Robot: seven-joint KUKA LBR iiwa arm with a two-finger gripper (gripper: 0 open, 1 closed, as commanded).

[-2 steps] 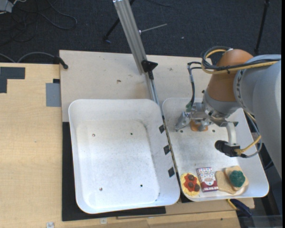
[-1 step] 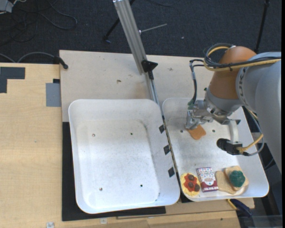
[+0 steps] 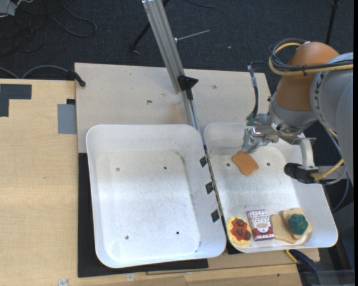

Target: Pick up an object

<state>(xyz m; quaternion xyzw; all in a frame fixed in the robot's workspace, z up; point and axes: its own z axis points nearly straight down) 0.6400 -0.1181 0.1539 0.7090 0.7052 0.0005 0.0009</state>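
Presently listed, item by item.

Table [image 3: 125,97]: pale board bearing two shallow white bins side by side, with a lighter wooden surface [image 3: 30,183] adjoining on the left.

Left bin [image 3: 107,142]: large, its white floor lightly speckled; open room from wall to wall.

Right bin [image 3: 322,219]: smaller, its left wall touching the left bin's right wall along a line of black clips [image 3: 209,187].

Claw [image 3: 253,140]: hangs over the far part of the right bin, near its far-left corner. Whether it is open or closed cannot be told from this slant; nothing can be seen between its tips.

Grey arm [image 3: 334,94] with orange band [image 3: 304,70]: enters from the right, above the bin's far right edge.

Tan cracker [image 3: 245,163]: flat, roughly square, lying on the bin floor just near of the claw; whether the two touch cannot be told. Bare floor lies on its left, right and near sides.

Near edge of right bin, left to right: round yellow piece with red spots [image 3: 239,231], tucked into the near-left corner; small red and white box [image 3: 260,225] just beside it; tan slice [image 3: 289,228] carrying a green lump [image 3: 297,223], beside the box.

Middle of right bin: open floor between the cracker and this near row.

Metal rail [image 3: 167,46]: slants from the far side towards the gap between the bins.
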